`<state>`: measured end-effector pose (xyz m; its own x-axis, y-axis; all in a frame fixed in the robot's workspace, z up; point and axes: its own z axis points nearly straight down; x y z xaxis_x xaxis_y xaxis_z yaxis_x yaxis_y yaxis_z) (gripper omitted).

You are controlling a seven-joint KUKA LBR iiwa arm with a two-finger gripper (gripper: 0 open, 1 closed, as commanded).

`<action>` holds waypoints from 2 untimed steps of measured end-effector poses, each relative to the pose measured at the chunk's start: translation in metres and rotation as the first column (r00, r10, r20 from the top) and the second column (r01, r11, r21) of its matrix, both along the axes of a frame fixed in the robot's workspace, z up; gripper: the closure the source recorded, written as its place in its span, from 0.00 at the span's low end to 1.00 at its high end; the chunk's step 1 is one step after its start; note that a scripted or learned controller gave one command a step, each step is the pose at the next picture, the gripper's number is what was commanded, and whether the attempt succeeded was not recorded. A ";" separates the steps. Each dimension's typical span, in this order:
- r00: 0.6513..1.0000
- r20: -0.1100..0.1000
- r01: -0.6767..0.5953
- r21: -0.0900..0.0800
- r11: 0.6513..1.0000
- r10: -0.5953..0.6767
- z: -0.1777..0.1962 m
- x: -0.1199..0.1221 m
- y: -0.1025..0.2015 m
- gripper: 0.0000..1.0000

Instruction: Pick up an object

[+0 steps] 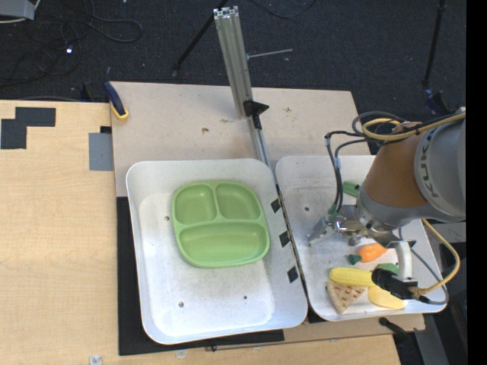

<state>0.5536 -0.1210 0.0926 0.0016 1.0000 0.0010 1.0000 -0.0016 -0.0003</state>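
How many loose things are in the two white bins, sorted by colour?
Green: 2, the divided green plastic plate and a small green piece.
Yellow: 2, a corn cob and a banana-like piece.
Orange: 1, a carrot-like piece.
Tan: 1, a wedge.
Total: 6 visible.

Two white bins side by side. Left bin (152, 303): green divided plate (221, 223), flat, near the centre. Right bin (304, 196): arm (415, 177) low over it, gripper (335, 225) near bin floor. Near corner holds corn cob (351, 277), banana (384, 298), tan wedge (344, 298), possibly bread; orange piece (371, 252) beside wrist.
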 end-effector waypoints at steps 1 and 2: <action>1.000 0.002 0.004 0.001 1.000 -0.004 0.012 0.001 -0.001 1.00; 1.000 0.003 -0.002 -0.002 1.000 0.002 0.075 0.004 -0.004 1.00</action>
<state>0.5574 -0.1255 0.1673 -0.0002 1.0000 -0.0008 1.0000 0.0002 0.0030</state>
